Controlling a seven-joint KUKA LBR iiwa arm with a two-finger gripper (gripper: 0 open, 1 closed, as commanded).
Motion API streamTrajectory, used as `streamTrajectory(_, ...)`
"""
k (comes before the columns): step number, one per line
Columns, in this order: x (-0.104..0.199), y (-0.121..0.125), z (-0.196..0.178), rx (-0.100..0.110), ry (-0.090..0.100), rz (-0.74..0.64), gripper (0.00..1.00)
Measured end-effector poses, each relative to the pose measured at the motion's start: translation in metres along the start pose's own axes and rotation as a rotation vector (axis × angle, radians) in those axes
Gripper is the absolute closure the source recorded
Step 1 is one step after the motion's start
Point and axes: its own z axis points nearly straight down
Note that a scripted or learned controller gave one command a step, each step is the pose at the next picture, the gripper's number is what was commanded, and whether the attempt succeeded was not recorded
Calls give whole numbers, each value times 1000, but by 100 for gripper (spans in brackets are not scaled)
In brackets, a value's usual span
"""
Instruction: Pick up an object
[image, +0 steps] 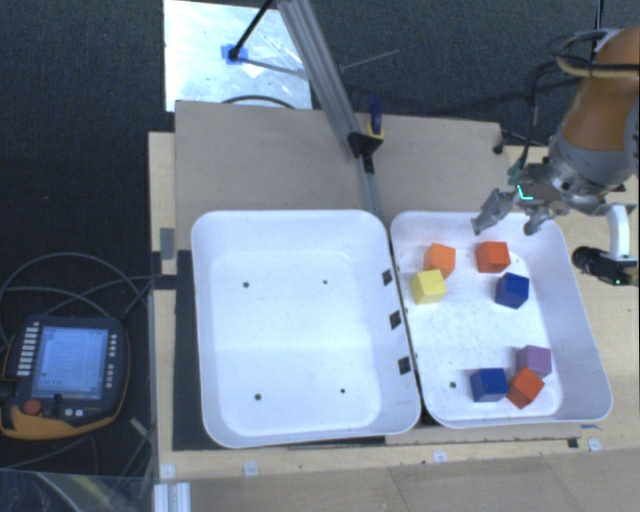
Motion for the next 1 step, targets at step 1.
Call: streamTrajectory(1, -5, 1, 61, 4, 0, 3, 0)
